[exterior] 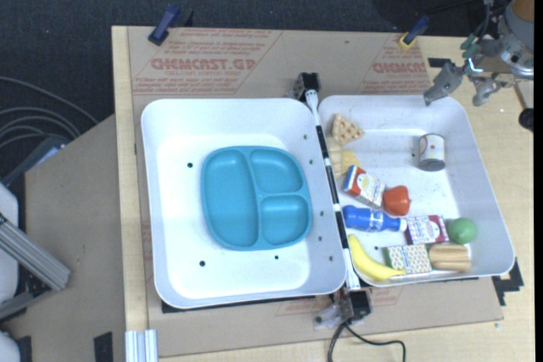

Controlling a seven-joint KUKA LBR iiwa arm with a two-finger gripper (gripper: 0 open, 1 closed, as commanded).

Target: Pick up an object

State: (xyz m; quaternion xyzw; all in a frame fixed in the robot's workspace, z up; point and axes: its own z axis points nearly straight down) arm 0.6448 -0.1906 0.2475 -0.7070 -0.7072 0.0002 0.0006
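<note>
at the near edge of the right shallow white bin [488,182] lie a yellow plastic banana [370,262], a checkered carton [410,258] and a tan bread roll [450,256]. behind them, a blue bottle [371,220], red tomato [396,200] and green ball [461,229]. the left white bin [165,182] holds a blue divided plastic tray [255,197]. past the right bin's far right corner hang the jaws [465,83], spread open, gripping nothing.

Grey metal gripper [465,86] showing two slim, angular fingers [441,86] on a blocky silver-grey wrist housing, dull highlights catching on its edges, a thin dark cable trailing alongside, arm body running off frame
</note>
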